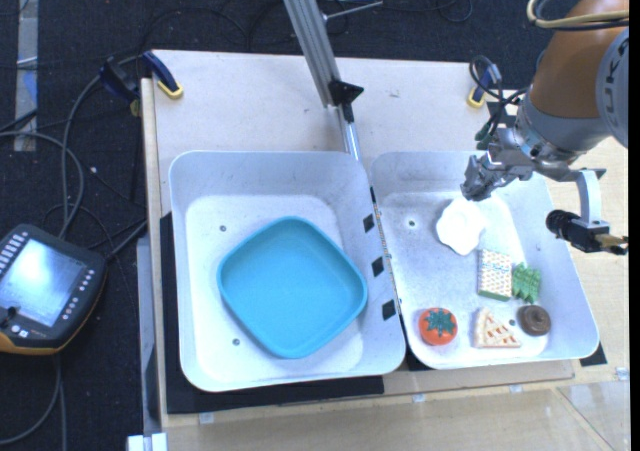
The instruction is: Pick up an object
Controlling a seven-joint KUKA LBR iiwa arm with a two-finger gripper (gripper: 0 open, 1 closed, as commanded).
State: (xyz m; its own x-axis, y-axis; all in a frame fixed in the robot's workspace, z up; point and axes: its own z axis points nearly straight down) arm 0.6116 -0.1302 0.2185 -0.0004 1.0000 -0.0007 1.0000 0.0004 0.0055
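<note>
- The gripper [481, 182] hangs over the rear part of the right bin [570, 269], at the end of the grey arm [570, 89] that reaches in from the right. Whether it is open or closed cannot be told, since the tool head reads as one dark mass from above. Nothing is visibly held.
- The white lumpy object [461, 226] lies just below and beside the gripper, on the bin floor. It is the nearest candidate, which likely explains the gripper's position above that corner.
- The remaining candidates lie farther forward in the same bin: a patterned block [494, 273] touching a green piece [527, 282], then a red-orange round item [437, 325], a triangular wafer-like item [494, 329] and a small brown disc [534, 319] along the front edge.
- These items sit close together, so a descent there risks contact with a neighbour; the white object stands apart and offers clearer access.
- The left bin [200, 189] holds a blue tray [290, 286] lying flat, well apart from the gripper.
- The grasp is judged not yet made.
</note>
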